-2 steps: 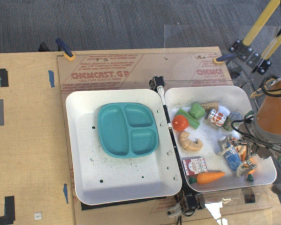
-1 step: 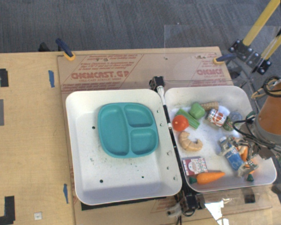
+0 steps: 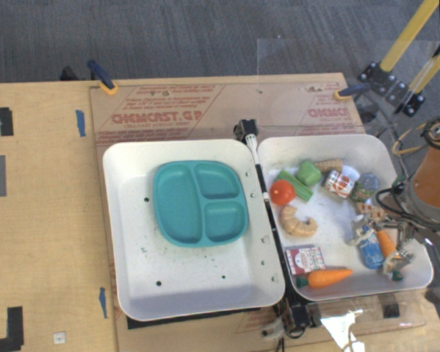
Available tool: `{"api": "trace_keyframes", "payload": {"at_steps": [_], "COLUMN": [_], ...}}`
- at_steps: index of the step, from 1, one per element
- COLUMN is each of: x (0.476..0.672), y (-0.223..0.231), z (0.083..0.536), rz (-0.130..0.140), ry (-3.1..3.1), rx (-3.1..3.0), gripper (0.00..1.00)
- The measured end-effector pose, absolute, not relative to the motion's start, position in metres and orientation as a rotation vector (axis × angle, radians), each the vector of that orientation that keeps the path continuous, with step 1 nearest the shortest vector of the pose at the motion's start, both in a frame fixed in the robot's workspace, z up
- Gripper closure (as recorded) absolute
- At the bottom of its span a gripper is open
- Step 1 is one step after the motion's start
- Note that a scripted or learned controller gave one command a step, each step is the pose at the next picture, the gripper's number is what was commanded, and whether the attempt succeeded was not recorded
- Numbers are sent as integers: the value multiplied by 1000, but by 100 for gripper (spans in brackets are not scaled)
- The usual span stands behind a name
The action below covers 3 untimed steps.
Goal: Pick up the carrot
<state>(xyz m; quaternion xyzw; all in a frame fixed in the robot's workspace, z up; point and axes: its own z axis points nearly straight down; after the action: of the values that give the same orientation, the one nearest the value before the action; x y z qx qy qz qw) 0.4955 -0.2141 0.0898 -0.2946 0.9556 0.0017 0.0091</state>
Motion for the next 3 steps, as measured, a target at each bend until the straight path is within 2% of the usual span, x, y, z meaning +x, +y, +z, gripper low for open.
{"api": "trace_keyframes", "payload": {"at_steps": [1,2,3], "x": [494,498,490], "y": [-178,-223,-223], "z": [91,225,238], "rz": [-14,-19,-6], "ry": [2941,2988,2907], "rx": [-1059,-921,-1166], "gripper": [0,0,0]}}
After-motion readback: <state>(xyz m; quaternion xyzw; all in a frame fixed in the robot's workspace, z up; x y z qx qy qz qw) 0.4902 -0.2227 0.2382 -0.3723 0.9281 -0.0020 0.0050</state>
